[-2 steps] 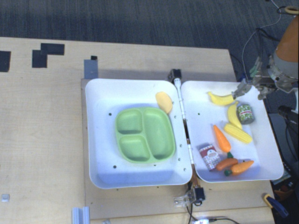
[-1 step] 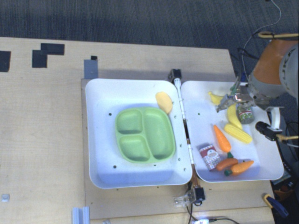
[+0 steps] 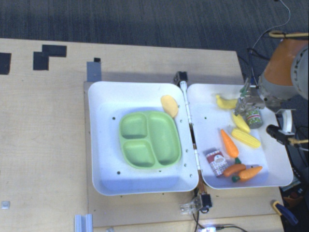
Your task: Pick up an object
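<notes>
The gripper [image 3: 249, 105] hangs over the right bin [image 3: 207, 170], directly above a small green can [image 3: 254, 118]; I cannot tell its state. Approach step, seemingly; next comes a straight descent and a firm squeeze.

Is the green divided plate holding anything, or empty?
Empty: the green plate in the left bin shows three bare compartments.

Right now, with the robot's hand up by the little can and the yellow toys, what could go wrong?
The jaws sit over the small green-labelled can, which has a yellow plastic banana and two yellow toy corn cobs close beside it. They might nudge those, or tip the can. Near the white bin's wall, a grab could slip.
</notes>
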Motion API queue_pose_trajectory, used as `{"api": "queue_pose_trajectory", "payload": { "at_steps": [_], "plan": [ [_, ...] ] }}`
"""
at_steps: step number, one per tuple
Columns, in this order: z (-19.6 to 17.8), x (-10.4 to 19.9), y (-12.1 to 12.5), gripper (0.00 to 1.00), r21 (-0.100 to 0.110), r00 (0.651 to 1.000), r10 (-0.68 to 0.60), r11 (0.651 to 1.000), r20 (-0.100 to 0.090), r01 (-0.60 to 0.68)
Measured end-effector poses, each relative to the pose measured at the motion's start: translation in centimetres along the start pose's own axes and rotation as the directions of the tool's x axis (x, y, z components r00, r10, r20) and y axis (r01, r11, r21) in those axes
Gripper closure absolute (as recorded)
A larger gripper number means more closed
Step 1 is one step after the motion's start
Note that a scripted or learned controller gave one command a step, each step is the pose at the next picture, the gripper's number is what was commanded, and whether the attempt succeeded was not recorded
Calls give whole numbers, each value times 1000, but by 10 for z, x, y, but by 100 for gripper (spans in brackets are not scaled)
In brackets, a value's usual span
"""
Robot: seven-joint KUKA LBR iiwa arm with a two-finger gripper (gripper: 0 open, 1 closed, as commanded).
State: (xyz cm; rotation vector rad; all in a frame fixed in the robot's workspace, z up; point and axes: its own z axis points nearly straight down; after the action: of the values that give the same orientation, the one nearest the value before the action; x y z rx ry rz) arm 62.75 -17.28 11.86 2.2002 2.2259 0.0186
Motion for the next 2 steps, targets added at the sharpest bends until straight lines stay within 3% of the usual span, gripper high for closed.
{"api": "queue_pose_trajectory", "payload": {
  "at_steps": [1,2],
  "plan": [
    [0,2,0,0,2,1000,-2,1000,-4,2],
    [32,60,-35,0,12,1000,7,1000,0,-7]
  ]
}}
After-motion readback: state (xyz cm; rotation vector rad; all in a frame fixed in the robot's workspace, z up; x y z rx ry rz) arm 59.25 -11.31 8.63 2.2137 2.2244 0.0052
